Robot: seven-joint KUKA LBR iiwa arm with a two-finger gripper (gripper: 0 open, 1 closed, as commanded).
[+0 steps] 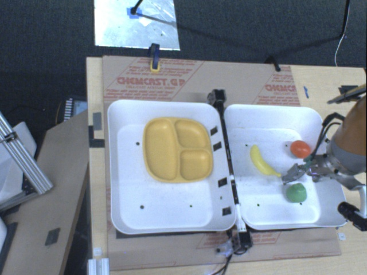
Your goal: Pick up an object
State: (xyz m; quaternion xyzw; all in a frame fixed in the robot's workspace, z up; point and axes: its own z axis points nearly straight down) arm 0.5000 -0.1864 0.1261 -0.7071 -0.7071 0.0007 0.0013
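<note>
Three objects in right bin (269, 116) | gripper (293, 175) fingers spread, nothing between them, hovering just above green ball (296, 193) | banana (262, 161) left | orange ball (300, 149) behind

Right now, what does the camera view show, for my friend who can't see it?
A robot claw hovers in the right bin among a yellow banana, an orange ball and a green ball. The left bin holds a yellow divided plate.
</note>
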